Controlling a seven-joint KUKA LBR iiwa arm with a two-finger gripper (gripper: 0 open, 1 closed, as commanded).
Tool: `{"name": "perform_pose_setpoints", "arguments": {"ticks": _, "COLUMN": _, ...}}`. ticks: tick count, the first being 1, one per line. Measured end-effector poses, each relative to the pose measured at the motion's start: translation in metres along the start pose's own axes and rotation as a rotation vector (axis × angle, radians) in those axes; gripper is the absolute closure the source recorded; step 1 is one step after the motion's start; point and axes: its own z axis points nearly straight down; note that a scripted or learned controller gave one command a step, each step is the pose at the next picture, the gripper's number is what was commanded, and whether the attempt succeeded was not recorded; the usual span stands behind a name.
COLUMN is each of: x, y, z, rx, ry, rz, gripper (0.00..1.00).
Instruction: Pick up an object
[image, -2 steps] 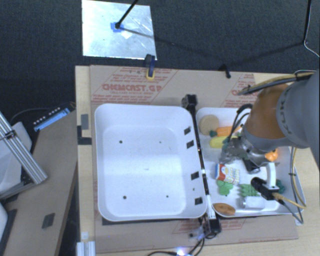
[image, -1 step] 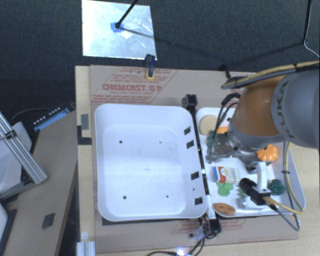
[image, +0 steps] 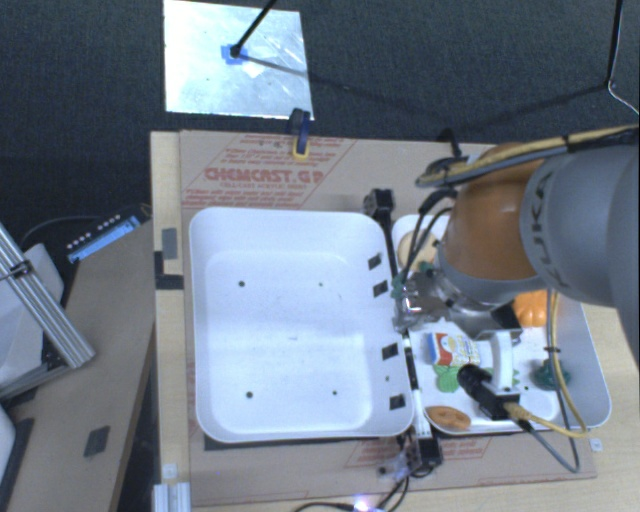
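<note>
Grey and rounded, with a glossy orange band, the arm (image: 530, 230) looms over the right bin (image: 590, 400), and whether its gripper (image: 415, 305) is open or closed cannot be told. Beneath it lie one orange ball (image: 533, 308), one printed packet (image: 455, 349), one green piece (image: 446, 379) and one tan oval (image: 449, 417). Two smooth white bins sit on the cardboard-covered worktop (image: 260, 170); the left bin (image: 290, 320) shows four small dark dots.

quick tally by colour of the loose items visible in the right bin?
Orange: 2, orange item by the arm, small orange-brown piece at the near rim
Green: 2, green piece, teal piece
Multicolour: 1, printed packet
Total: 5 visible; the arm hides more of the bin.
</note>
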Motion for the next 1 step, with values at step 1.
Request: {"name": "perform_pose_setpoints", "arguments": {"ticks": 1, "x": 0.0398, "y": 0.031, "z": -0.0061, "rx": -0.002, "ry": -0.001, "rz": 0.001, "gripper": 1.0}}
